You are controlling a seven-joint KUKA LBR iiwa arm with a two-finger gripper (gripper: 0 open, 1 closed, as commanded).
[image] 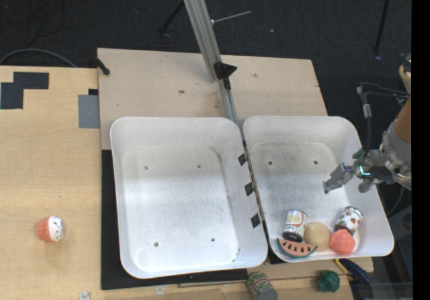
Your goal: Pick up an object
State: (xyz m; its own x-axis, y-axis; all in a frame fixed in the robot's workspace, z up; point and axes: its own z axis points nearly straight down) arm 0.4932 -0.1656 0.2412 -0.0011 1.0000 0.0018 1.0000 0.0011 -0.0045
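Can [293, 224] label, perhaps lettered, unreadable

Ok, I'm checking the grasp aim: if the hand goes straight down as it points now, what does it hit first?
Probably the bare floor of the right bin, not an object: the hand hangs short of the small jar and the can near the front rim. Depth is unclear.

Slanted aluminium rail [205, 29] above two white bins, red-and-white ball [50, 229] on the wooden bench at left, green toy [328, 281] and small dark can [260, 285] below the bins' front edge
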